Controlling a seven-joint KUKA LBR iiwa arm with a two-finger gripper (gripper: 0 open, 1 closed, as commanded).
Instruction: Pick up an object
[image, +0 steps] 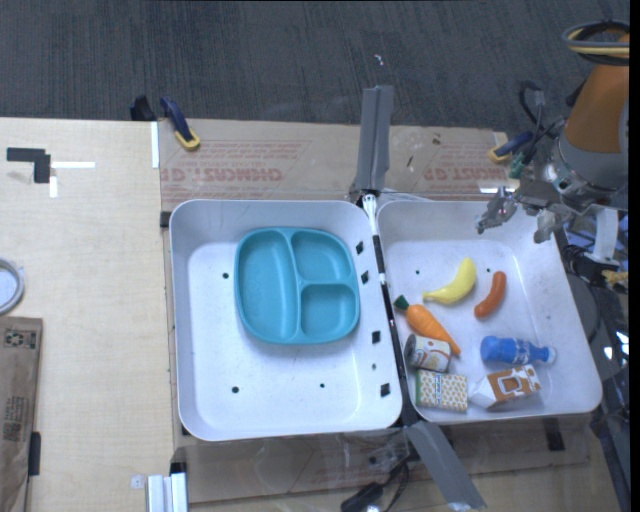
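The worktop (80, 260) is carrying two white bins side by side, and the left bin (200, 330) is serving as the landmark here. A blue sectioned plate (297, 285) is lying inside the left bin, toward its upper middle. Just right of the left bin, touching it along a shared edge, the right bin (555, 300) is holding the loose objects: a yellow banana (452, 283) and an orange sausage (490, 295) are resting farther from the left bin, a carrot (430, 325) and a small can (428, 353) are lying close to its edge, and a blue bottle (515, 351), a small carton (515, 385) and a tan block (442, 391) are sitting toward the near side. The tool (520, 212) is hovering over the right bin's far corner, well away from the left bin, its fingers spread apart and gripping nothing.
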